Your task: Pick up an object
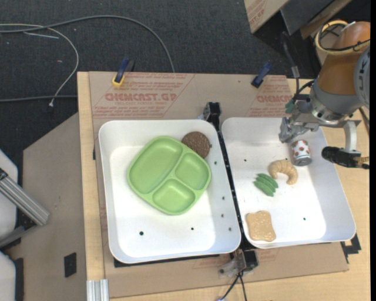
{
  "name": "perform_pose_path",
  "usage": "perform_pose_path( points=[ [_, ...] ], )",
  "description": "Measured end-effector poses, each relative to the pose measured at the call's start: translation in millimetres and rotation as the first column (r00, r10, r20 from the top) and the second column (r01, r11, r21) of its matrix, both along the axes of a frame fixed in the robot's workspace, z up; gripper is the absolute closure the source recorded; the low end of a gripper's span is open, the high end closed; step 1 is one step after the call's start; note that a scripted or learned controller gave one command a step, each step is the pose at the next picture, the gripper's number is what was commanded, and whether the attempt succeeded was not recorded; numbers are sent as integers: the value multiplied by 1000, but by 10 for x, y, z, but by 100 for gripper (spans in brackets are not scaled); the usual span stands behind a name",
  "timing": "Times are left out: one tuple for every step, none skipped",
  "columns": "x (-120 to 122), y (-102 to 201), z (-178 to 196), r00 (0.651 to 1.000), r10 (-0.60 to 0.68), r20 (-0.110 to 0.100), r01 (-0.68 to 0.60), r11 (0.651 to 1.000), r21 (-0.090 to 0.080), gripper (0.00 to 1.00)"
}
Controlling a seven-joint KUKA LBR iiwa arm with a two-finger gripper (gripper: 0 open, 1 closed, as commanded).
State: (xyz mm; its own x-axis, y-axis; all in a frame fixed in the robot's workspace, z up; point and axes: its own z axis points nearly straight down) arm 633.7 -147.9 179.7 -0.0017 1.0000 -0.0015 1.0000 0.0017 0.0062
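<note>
The gripper [293, 134] hangs over the far part of the right bin [335, 220], just above a small red-and-white can [301, 151], likely lined up to take it; whether it grips anything, I cannot tell. A croissant [284, 170] lies just nearer.

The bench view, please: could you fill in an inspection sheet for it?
Surface: two white bins side by side on a cardboard-covered bench.
Job's things: right bin holds can, croissant, green pod, toast.
Clutter: left bin holds green tray and a brown cookie at its rim.
Grippers: gripper above the can.
Cables: grey cable on floor; black cable at front edge.
Surroundings: blue clamps, cardboard box.
</note>
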Motion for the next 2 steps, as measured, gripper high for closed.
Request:
perform_pose_path(
  points=[
    [12,0,298,1000,0,-2,0,1000,0,100],
    [-178,411,410,1000,1,-9,-1,1000,3,100]
  ],
)
